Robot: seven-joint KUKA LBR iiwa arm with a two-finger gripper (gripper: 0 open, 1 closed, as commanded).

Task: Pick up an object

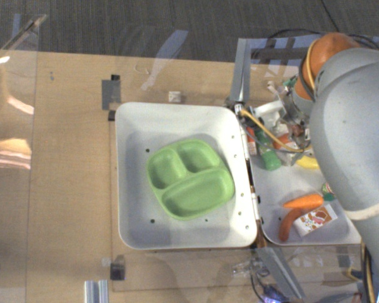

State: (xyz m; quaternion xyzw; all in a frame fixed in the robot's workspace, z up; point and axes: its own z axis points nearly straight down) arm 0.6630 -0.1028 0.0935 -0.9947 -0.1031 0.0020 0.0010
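Note:
The right bin [275,188] holds several small objects. A green block [271,161] lies near its left wall, with a yellow piece [308,163] to its right. Nearer the front lie an orange carrot [303,201], a curved orange-brown sausage [286,225] and a red and white packet [315,220]. My gripper [289,134] is low over the bin's far end, just above the green block and the yellow piece, among cables and clutter. The grey arm covers the bin's right part.
The left bin [129,188] holds a green divided plate [189,178], tilted slightly. A metal post [240,74] rises between the bins at the back. A small pale cube [174,96] sits on the bench behind the left bin.

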